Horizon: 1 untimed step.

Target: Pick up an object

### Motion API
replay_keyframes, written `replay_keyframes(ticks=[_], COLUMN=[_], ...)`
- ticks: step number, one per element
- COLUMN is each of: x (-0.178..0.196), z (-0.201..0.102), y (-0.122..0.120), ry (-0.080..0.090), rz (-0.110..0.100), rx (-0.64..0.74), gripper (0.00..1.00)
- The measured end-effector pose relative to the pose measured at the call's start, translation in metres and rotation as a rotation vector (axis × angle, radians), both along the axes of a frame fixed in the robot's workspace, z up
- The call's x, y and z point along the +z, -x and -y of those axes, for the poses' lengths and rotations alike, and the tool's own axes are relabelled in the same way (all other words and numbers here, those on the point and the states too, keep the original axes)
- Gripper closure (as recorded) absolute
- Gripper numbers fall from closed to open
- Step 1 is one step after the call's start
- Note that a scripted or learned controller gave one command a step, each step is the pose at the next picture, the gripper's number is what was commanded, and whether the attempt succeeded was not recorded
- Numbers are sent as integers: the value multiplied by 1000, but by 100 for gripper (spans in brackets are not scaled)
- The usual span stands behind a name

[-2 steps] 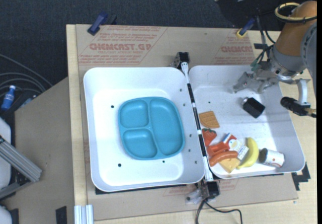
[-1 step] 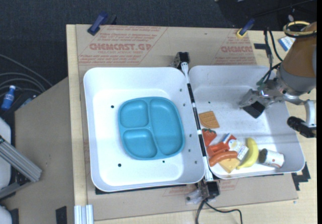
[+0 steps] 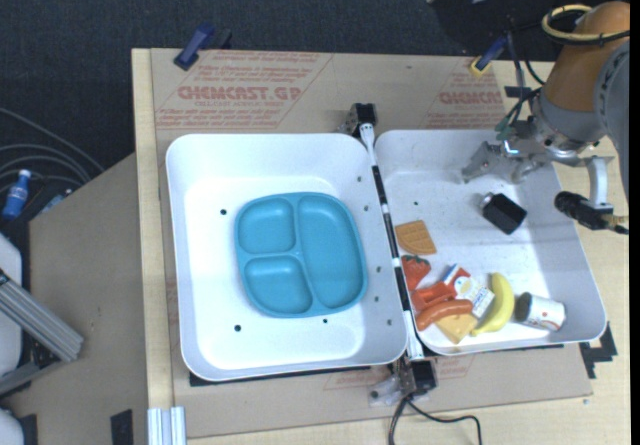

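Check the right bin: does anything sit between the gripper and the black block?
Nothing visible does. The gripper hangs over the far part of the right bin, and the black block lies just in front of it with bare bin floor between them.

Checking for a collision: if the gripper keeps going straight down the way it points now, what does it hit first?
Probably the bare floor of the right bin. The gripper hangs over its far end, and the nearest item, a small black block, seems to lie just nearer the camera, though depth is unclear.
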<state>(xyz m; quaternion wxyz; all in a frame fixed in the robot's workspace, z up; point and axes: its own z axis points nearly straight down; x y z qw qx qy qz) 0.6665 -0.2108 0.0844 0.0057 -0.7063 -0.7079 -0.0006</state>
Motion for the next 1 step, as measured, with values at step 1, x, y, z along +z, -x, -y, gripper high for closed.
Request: replay_keyframes(ticks=[1], x=[0], z=[-4], y=[69], ry=[8], rz=[6], rx=[-2], gripper=[0])
